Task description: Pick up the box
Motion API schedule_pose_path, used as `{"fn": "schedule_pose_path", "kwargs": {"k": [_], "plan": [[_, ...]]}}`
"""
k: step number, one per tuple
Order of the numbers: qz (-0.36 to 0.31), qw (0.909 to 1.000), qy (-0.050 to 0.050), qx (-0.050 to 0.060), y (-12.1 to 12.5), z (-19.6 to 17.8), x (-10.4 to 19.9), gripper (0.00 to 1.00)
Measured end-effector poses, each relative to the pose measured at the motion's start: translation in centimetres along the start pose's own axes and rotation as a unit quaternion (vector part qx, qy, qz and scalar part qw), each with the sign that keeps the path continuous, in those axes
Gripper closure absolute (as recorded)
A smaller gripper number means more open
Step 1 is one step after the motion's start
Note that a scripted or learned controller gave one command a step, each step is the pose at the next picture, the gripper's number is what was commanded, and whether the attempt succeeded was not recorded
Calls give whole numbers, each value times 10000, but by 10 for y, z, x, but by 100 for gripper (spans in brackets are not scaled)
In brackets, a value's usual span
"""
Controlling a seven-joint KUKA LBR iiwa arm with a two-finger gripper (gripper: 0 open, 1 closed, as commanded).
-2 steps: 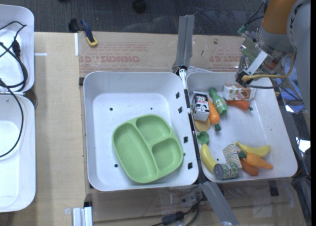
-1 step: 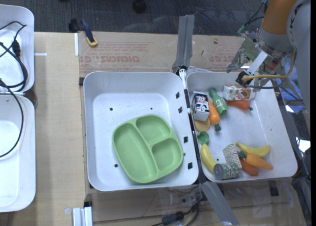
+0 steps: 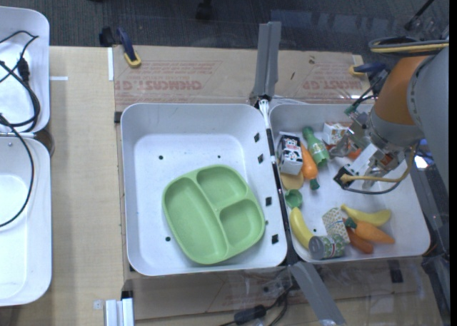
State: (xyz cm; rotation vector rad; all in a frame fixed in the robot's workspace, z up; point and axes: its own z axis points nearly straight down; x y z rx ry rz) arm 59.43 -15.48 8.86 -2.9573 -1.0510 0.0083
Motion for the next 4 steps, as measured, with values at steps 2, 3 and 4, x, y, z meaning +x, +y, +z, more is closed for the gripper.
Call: {"fn": "schedule_pose_path", "kwargs": {"k": [2,3,4], "plan": [[1130,9936,-5,8,-46,1,-40,0],[847,9964,-3,10,-48,1,-58,0],[250,9997,10,56,16,2,-51,0]]}}
